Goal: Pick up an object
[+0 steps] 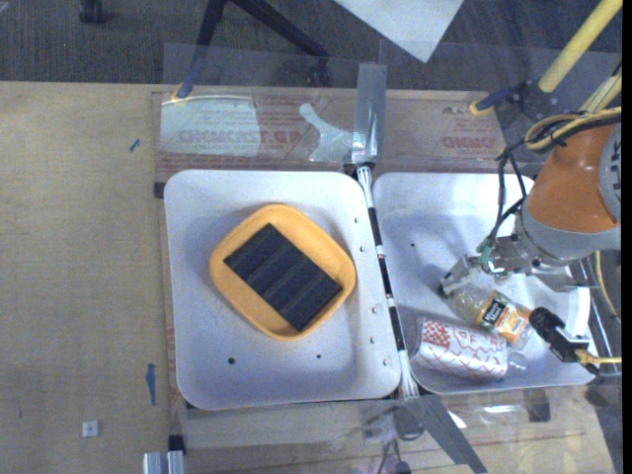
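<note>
White bins sit side by side on the wooden bench point(69, 265), and we see items in both. Left bin point(197, 354): one orange dish point(301, 225) with rounded corners, sitting roughly centre and turned at an angle to the bin walls, with a black ribbed panel point(284, 276) set inside it. Right bin point(425, 225): a small clear bottle point(486, 309) with an orange label, lying on its side in the near half of the bin, and a red-and-white patterned cup point(462, 349), also on its side, just below the bottle near the bin's front wall. We read bottle and cup as close together, possibly touching; we cannot tell for sure. The arm point(568, 205) comes in from the right over the right bin, orange band uppermost, grey wrist below it. The gripper point(456, 284) is low in the right bin, just beside the clear end of the bottle, on its upper left side. We cannot tell whether the gripper is open or closed, since the tip is small and partly merged with the glare off the bottle. We cannot tell whether it touches the bottle either; nothing is visibly held. The dish in the left bin is well apart from the gripper, with the wall between the two bins separating them. The far half of the right bin shows bare white floor.
</note>
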